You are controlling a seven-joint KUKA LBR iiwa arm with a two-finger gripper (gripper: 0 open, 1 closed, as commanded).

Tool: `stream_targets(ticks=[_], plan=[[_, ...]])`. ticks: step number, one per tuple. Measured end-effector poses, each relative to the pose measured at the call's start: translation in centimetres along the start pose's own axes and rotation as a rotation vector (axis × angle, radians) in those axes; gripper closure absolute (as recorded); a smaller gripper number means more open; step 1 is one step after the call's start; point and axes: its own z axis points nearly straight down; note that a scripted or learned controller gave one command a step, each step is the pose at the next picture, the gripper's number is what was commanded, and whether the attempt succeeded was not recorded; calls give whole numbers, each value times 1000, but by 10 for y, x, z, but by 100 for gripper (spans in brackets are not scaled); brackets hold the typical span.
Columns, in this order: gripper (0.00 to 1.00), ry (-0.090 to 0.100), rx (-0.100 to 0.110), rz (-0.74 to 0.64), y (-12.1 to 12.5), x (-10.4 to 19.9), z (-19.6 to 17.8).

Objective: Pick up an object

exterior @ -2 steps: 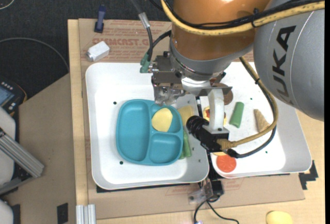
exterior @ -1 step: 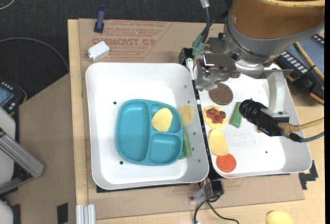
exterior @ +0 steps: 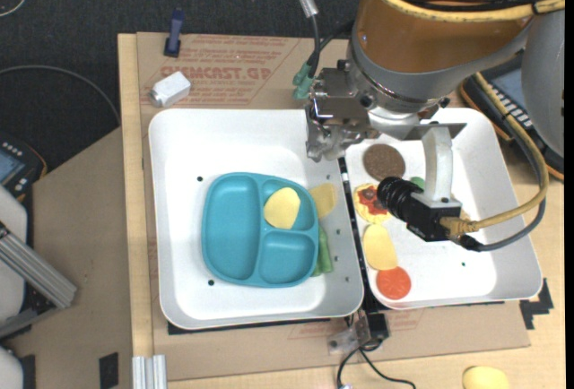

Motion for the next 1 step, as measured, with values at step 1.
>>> stream_targets(ticks=[1], plan=[[100,-3,10,2,-1,17,66]])
